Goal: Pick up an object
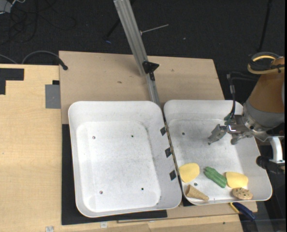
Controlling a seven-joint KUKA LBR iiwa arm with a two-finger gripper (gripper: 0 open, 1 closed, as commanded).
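Several small objects lie along the front of the right bin (201, 111): a yellow rounded piece (189, 171), a green elongated piece (215, 176), a second yellow piece (236, 180), a tan cone (196, 193) and a brown cookie-like disc (241, 193). My gripper (222, 139) hangs over the bin's right middle, behind and above these objects. It is open, with the fingers spread and nothing between them. The nearest object, the green piece, lies well in front of it.
The left bin (80, 111) sits beside the right one, joined by black clips (168, 152). A slanted metal rail (134, 37) rises behind the bins. The arm's grey and orange body (266, 98) stands at the right edge.
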